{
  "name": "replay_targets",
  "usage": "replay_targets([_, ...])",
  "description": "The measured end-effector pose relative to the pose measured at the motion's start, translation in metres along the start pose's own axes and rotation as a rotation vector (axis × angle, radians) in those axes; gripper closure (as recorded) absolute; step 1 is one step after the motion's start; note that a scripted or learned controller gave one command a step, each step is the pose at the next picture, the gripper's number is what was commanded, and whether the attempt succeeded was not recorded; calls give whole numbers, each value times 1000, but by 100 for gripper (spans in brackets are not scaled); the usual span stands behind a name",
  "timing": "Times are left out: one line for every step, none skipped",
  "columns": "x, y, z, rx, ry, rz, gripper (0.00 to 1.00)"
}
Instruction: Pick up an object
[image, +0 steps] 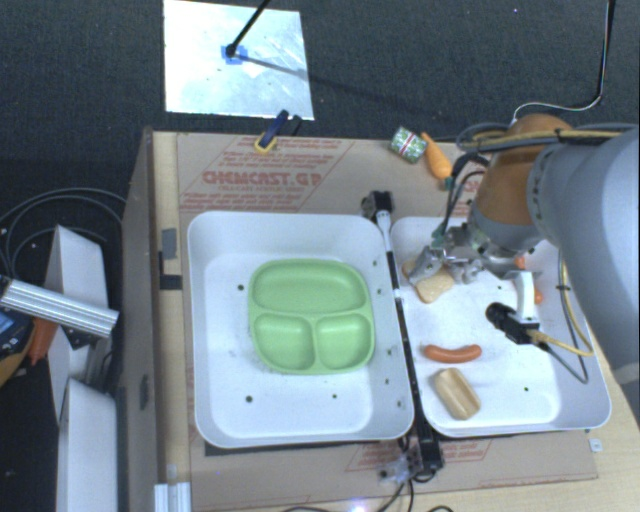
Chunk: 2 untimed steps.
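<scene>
I am at the approach step: my tool (440, 262) hangs low in the upper left of the right bin (575, 400), right over a tan bread piece (434, 288). I cannot tell whether anything is gripped. Lower in the frame lie a sausage (452, 352) and a bun (456, 392). Next I need a firm squeeze on the bread, then a straight lift.

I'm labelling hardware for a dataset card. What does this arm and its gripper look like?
The arm is bulky, rounded and grey, with an orange band above the wrist. The gripper is bare grey metal, with thin dark cables looping around the wrist.
</scene>
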<state>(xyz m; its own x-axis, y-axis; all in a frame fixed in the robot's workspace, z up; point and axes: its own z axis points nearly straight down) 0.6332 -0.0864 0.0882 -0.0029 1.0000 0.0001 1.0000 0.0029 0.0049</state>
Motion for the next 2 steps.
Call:
replay_targets([0,1,-12,-2,0,-3,100])
replay_targets([0,1,-12,-2,-1,-3,0])
